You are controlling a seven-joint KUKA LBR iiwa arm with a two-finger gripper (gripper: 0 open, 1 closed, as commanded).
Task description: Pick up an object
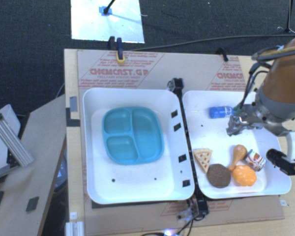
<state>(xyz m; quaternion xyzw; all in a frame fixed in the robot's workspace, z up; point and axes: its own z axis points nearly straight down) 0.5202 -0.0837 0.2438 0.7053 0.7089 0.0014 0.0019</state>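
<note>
In the right-hand bin (285, 183), toward its upper middle, the fingers (234, 128) hang just over the white floor; whether they are spread or closed cannot be told, since the wrist housing and cabling mask them, and nothing is visibly between them. Just beside them, up and to the left, lies a blue bottle (220, 112) on its side, the nearest candidate for a pick. The other candidates cluster toward the near edge of the same bin, set loosely and mostly touching, which in my judgement suits random grasp trials: a pizza slice (203, 158), a brown round patty (219, 175), a drumstick (239, 155), an orange toy (245, 176) and a small red-and-white item (256, 160) whose markings are too small to read. The left-hand bin (96, 132) carries a teal divided plate (133, 134) lying flat at its centre, well apart from the arm. A black divider (183, 136) joins the two bins. Both bins rest on a protective sheet over the worktop (152, 65), printed repeatedly in red "CHEMCAST GP"; the smaller print beneath is not legible. A clamp (119, 50) at the far edge appears to hold that sheet down.
</note>
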